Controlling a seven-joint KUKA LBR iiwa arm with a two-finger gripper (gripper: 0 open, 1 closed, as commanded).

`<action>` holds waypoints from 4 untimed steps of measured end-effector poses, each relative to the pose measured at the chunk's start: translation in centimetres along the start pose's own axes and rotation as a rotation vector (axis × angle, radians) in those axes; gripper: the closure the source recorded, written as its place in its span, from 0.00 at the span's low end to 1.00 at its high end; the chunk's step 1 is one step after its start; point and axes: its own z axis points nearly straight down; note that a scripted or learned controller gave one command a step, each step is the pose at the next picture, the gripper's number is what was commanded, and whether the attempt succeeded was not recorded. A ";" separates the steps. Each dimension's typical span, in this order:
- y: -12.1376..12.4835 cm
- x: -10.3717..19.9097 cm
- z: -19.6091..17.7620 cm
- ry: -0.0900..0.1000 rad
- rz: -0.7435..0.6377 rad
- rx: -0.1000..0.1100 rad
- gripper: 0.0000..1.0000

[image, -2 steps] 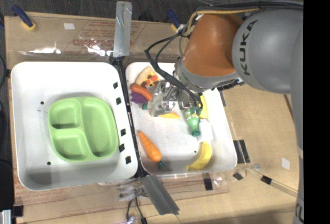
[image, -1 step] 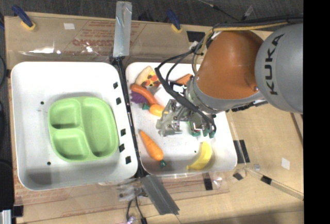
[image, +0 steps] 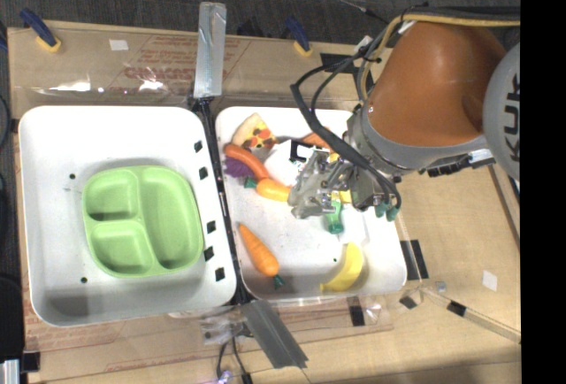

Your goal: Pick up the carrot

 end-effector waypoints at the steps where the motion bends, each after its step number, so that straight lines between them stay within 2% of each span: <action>1: -1.5 -0.6 -4.0 0.003 -0.191 0.000 1.00; 3: -4.6 -1.3 -7.4 0.003 -0.509 0.000 1.00; 4: -7.0 -1.9 -4.9 0.007 -0.706 -0.003 1.00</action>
